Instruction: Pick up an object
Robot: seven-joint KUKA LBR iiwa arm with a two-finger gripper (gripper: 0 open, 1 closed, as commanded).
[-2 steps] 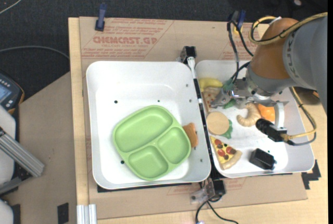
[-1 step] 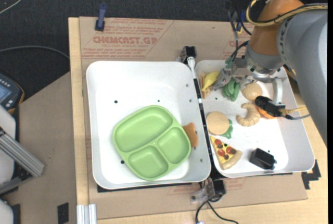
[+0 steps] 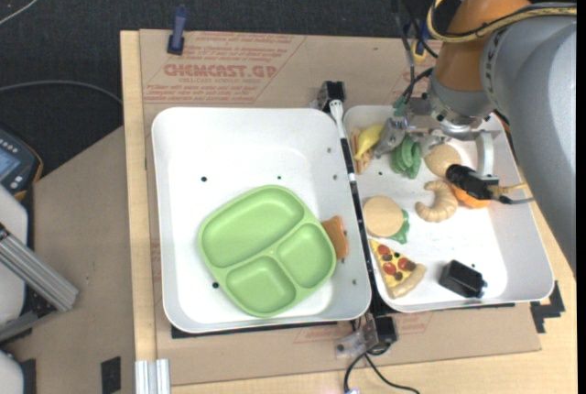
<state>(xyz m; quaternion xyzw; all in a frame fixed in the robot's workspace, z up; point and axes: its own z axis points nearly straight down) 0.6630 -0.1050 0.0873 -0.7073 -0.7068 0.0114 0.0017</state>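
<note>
The gripper [image 3: 409, 134] hangs right over the green toy [image 3: 407, 158]; I cannot tell if it is squeezing.

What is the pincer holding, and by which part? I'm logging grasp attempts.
Cannot be told: the pincer sits low over the green toy, but no grip shows.

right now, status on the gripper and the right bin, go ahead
Gripper low in right bin, far end. At green toy; grasp unconfirmed. Banana and croissant crowd close by.
</note>
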